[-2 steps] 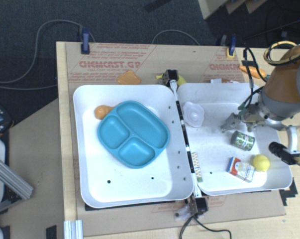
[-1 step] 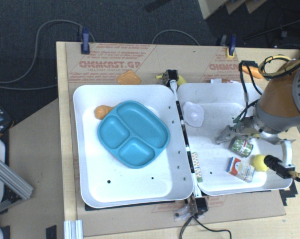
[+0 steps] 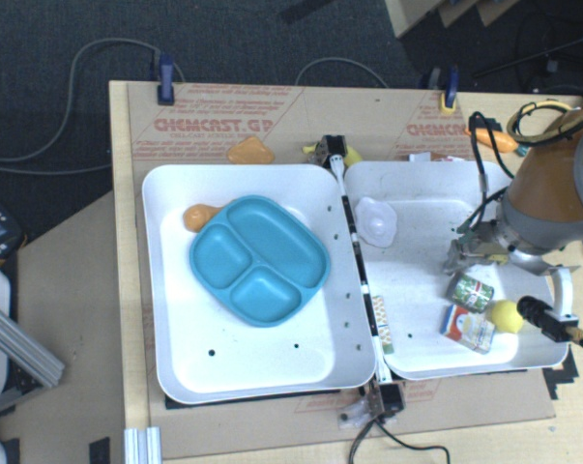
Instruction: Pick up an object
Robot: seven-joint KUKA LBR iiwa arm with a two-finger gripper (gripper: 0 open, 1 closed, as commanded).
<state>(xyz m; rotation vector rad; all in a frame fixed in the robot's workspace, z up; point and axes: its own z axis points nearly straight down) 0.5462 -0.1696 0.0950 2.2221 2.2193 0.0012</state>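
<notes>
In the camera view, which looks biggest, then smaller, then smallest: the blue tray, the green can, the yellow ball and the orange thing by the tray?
1. blue tray, by far the biggest
2. green can
3. orange thing and yellow ball: they look about alike, and the tray hides part of the orange one, so I won't rank them.

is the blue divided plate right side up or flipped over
Right side up. The blue divided plate lies flat in the left bin with its three compartments facing up and nothing in them.

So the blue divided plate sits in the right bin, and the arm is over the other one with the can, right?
Not quite. The camera view shows the blue divided plate in the left bin; the arm's gripper is over the right bin by the can.
</notes>
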